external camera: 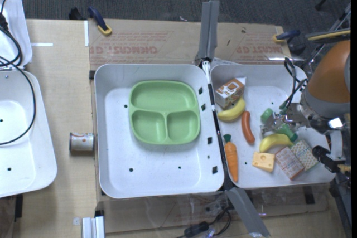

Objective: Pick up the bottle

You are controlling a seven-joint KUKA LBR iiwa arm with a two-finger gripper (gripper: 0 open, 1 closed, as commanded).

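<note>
A green bottle [268, 116] lies in the right bin [262, 71], near its right side. Its green shows on both sides of my gripper, at the upper left and at the lower right [288, 134]. My gripper [277, 124] is down right over the bottle's middle and hides it. The grey arm with its orange band [333, 72] comes in from the right edge.
Around the bottle in the right bin lie a yellow banana [274, 142], a cheese wedge [264, 161], two patterned boxes [297, 158], a red sausage [247, 128], a carrot [231, 156], another banana [232, 111] and a small carton [229, 91]. The left bin [111, 164] holds a green divided plate [165, 112].
</note>
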